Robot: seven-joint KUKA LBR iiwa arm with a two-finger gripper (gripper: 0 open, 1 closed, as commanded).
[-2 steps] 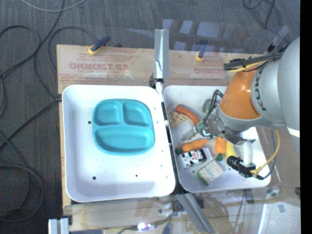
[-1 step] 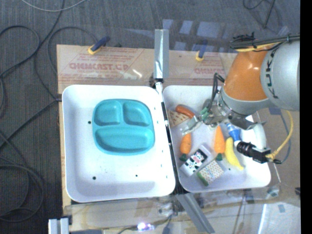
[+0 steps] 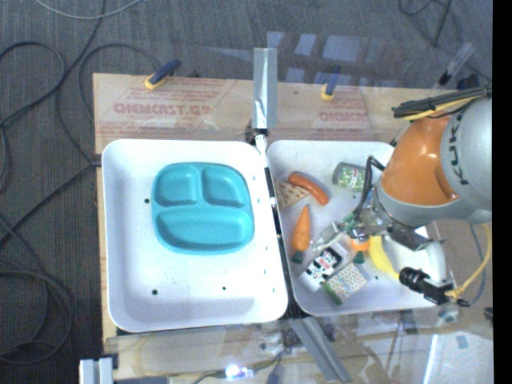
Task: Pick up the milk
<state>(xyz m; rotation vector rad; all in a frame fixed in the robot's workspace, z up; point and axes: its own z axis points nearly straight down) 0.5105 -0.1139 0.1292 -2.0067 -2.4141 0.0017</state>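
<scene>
Well, my claw [image 3: 354, 229] hangs over the right bin [image 3: 320, 152] — grip unreadable. Milk [image 3: 325, 264] lies beside it, hemmed by carrot [image 3: 302, 227], banana [image 3: 382, 257] and bin's front rim.

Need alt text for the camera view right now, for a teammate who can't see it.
The arm's gripper is low in the right bin, just above the small milk carton, amid a carrot, hot dog, green can and banana. A blue divided plate sits in the left bin.
</scene>
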